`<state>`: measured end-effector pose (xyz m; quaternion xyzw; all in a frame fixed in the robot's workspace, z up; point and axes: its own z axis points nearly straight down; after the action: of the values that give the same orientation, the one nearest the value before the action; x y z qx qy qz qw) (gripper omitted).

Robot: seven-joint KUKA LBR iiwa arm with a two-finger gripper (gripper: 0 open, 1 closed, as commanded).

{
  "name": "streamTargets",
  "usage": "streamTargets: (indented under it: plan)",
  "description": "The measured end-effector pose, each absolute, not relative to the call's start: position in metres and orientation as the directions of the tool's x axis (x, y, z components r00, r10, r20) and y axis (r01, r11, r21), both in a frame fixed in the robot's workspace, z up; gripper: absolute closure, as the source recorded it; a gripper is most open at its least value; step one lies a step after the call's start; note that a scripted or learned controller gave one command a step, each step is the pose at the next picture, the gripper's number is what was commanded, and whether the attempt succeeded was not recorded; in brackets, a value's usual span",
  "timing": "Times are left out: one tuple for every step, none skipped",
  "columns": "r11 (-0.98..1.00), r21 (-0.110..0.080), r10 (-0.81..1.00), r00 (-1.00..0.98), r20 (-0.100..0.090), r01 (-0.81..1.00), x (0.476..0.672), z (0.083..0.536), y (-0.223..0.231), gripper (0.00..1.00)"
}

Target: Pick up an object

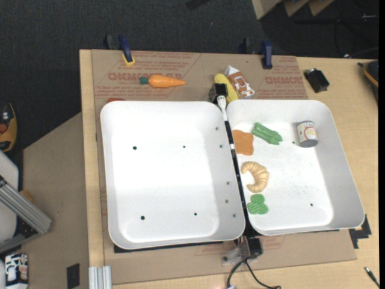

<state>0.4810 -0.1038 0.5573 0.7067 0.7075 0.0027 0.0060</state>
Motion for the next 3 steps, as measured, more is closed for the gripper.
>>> streamTargets:
  plan:
    - [0.001,0.011,1.0,-0.001,-0.005,1.0,0.481,0.557,-0.104,0.0]
    - [0.001,0.017,1.0,-0.001,-0.007,1.0,0.482,0.568,-0.104,1.0]
    - [0.001,0.016,1.0,-0.001,-0.006,1.0,0.482,0.567,-0.104,0.0]
